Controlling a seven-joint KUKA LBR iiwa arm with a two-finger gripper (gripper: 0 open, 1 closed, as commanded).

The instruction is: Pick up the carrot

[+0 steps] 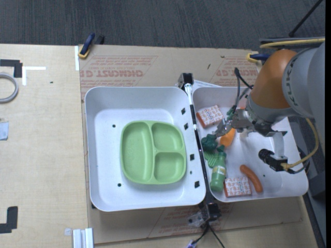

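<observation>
Tan cardboard (124,68) covers the bench (41,138), with printed lettering along its far edge. Two shallow white bins stand on it side by side, touching along their shared rim.

The left bin (103,112) holds a pale green divided plate (153,152) with three compartments, lying flat near the bin's centre.

The grey arm (310,81) reaches in from the right over the right bin (289,185), its orange band (274,79) above the wrist. A black cable loops below the wrist over the bin floor.

The gripper (227,127) sits low in the right bin, on its left half. The carrot (226,137) lies directly at the fingertips, orange body touching or just below them, green top (210,144) spreading towards the shared rim. Whether the fingers are spread or clamped, and whether the carrot is between them, cannot be told.

Other contents of the right bin: a red-and-white carton (209,115) at the far left, just beyond the gripper; a green bottle (217,170) just below the carrot top, lying along the shared rim; a second red-and-white carton (237,186) at the near edge, beside the bottle's end; an orange-red sausage (251,177) just right of that carton, tilted.

A blue and yellow clamp (87,45) sits at the cardboard's far left corner.
</observation>
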